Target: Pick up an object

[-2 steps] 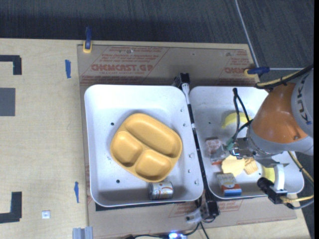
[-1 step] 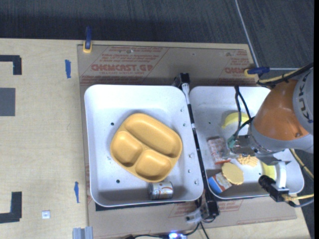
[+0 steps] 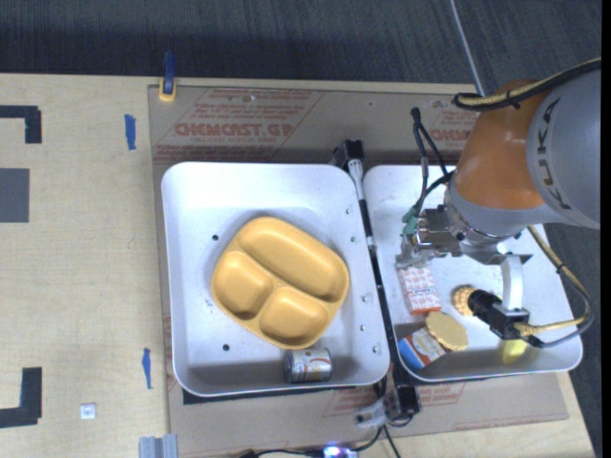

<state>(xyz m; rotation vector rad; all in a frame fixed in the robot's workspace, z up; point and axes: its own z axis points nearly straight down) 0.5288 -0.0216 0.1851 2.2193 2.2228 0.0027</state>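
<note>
Closest to the cam is a small can (image 3: pixel 307 364) lying on its side against the front wall of the left bin (image 3: pixel 191 256). It's just below the big yellow divided tray (image 3: pixel 277 280), which looks flipped w/ its three humps up and takes up most of that bin.

Right bin (image 3: pixel 387 198) has the small stuff bunched toward its front: a red/white packet (image 3: pixel 420 289), a tan disc (image 3: pixel 445 329) touching a blue/white piece (image 3: pixel 417 349), and a smaller round cracker (image 3: pixel 462 300) just beside the packet.

Gripper (image 3: pixel 427 239) hangs over the back-left part of the right bin, right behind the packet's far end, arm coming in from the right. Can't tell if it's released or clenched bc the wrist blocks that, and nothing is visibly held.

My guess on why it's parked there: the packet is the nearest thing and lies flat w/ bare floor at its far end, so it's an easier target than the pile at the front.

Packet's long axis runs roughly front-to-back, tilted a bit so the near end leans right, and the far short edge points at the gripper. A grab across the narrow width prob makes most sense, tho it's flat so it could slip
</note>
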